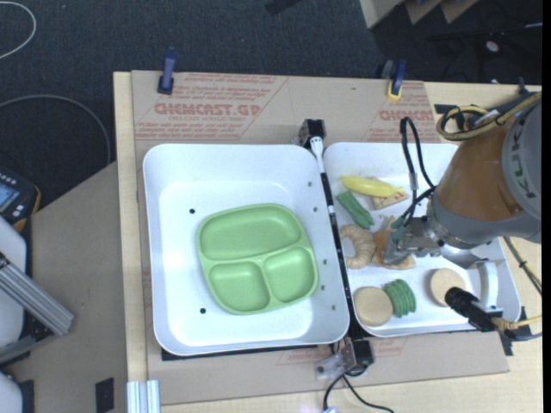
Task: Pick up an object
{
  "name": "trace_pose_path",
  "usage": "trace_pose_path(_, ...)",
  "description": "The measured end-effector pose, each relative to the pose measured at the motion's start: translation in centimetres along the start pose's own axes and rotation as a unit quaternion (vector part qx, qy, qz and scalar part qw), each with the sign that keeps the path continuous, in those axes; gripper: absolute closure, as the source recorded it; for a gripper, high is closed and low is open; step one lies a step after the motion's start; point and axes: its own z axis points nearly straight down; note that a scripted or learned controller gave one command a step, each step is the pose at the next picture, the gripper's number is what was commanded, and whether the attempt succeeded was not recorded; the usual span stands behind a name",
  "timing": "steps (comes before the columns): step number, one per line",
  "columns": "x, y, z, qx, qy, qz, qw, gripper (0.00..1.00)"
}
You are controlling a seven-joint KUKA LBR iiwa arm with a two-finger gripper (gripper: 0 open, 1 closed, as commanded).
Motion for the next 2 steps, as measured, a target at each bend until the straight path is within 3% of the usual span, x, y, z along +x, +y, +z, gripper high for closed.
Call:
trace_pose_path(1, -0.8, 5.6, 2.3, -0.008, -0.003, 0.001, 1.0, 1.0)
trace_pose_path(2, 1.6, -0.1, -6.8, 0.0, -0.002, 0.001, 1.0, 1.0)
